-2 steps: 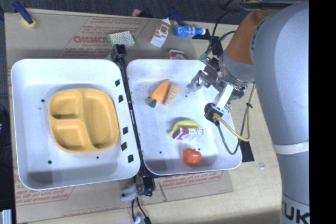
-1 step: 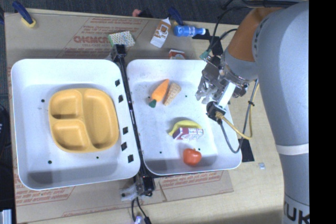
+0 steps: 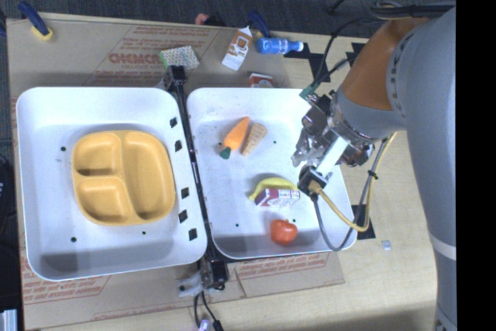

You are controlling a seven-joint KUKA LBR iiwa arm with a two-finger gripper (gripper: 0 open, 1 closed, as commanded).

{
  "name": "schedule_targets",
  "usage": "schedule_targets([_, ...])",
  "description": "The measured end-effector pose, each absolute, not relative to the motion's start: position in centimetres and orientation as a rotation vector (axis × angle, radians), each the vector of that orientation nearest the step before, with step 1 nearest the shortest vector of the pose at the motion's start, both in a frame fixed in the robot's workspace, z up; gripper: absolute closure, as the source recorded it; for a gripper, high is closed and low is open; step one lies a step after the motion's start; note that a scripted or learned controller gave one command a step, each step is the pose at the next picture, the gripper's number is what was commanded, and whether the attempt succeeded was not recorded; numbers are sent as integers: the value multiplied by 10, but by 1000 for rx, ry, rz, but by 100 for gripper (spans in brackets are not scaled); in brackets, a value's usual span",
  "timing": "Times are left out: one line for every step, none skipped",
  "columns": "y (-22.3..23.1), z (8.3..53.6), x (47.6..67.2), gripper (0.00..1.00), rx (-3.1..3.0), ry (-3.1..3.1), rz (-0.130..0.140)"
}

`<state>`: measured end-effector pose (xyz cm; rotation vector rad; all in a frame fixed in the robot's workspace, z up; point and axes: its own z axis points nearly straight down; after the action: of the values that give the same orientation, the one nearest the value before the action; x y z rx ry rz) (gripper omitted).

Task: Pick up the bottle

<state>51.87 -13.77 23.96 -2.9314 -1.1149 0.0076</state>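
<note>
The bottle (image 3: 277, 46) has not been picked up. It lies on its side, blue with a pale cap end, on the cardboard just beyond the far rim of the right bin (image 3: 203, 167), outside it and close to the small carton (image 3: 238, 49) that stands a little to its left. Nothing touches it, so the whole task remains: reach it, close on it, lift it.

The gripper (image 3: 310, 167) hangs over the right bin's right side, well apart from the bottle and nearer the bin's own contents. Just to its left lie a banana (image 3: 273, 186) with a small red-and-white packet (image 3: 279, 198) against it; a tomato (image 3: 284, 232) sits nearer the bin's front rim, and a carrot (image 3: 235, 137) and a cone (image 3: 254, 138) lie together toward the middle. The left bin (image 3: 35, 167), beside the right one, holds a yellow divided tray (image 3: 122, 176).

The arm comes in over the right bin's right rim, its orange band (image 3: 372, 74) above the wrist, the wrist tilted downward and leftward. The fingers are a dark cluster seen from above; they appear empty, but I cannot tell whether they are spread or closed.
</note>
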Motion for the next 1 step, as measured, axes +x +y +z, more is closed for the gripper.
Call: schedule_targets([-130, 176, 476, 100, -3063, -671, 9])
